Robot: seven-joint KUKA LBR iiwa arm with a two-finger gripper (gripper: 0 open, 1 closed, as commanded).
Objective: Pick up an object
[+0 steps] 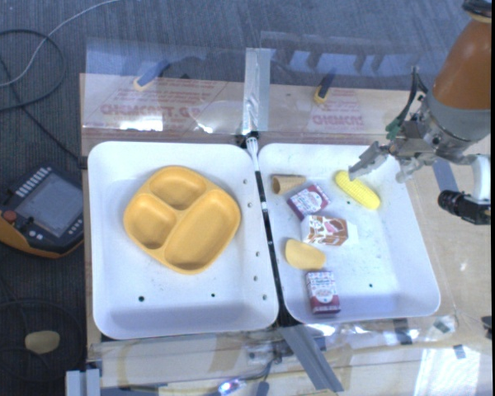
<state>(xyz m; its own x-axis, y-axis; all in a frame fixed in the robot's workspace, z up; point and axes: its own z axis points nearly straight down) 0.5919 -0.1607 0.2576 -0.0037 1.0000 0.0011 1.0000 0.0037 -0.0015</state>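
The gripper [385, 160] hangs over the far right part of the right bin [412, 246]. Its two fingers are spread apart and nothing is between them. One fingertip [356, 169] points toward the yellow corn cob [358, 190], which lies just below and to the left of it, near the far wall of this bin. I judge that the corn is the thing to pick now, because it is the nearest object to the gripper.

The other things in the right bin lie more to the left: a small cone [286, 183], a dark red carton [308, 200], a white and brown packet [325, 231], a yellow wedge [304, 255] and a red box [322, 292]. The left bin [107, 304] holds a yellow divided plate [181, 218].

To do this step well, the gripper should first come right above the middle of the corn cob, then turn so that the fingers close across its short side, not along its length. The cob is round and smooth, so I think it can roll or slip out if the fingers catch only its end. It has free space on all sides, well apart from the carton, so the fingers can go down on both sides without pushing other things. They should go low, close to the bin floor, before closing, and then lift straight up.
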